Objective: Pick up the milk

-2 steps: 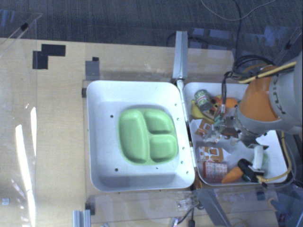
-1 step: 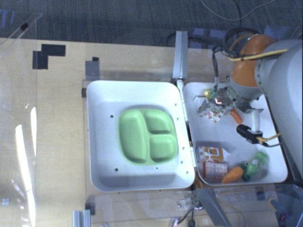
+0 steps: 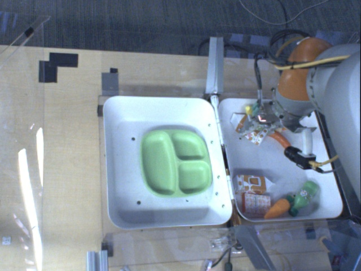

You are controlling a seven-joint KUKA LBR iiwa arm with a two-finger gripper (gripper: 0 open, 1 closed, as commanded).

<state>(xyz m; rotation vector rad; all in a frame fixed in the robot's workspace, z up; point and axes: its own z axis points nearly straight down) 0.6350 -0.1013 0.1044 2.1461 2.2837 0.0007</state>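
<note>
The milk carton [image 3: 250, 194] lies flat at the near edge of the right bin [image 3: 271, 154], touching a carrot [image 3: 277, 209]. The gripper [image 3: 260, 113] works far off over a snack packet [image 3: 254, 130] and may seize that instead.

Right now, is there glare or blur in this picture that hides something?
Camera view: bright glare streaks lie on the clear sheet at the left, over bare bench. The green plate is sharp and evenly lit. The small items under the gripper are soft and too small to read; the arm shades that corner.
</note>
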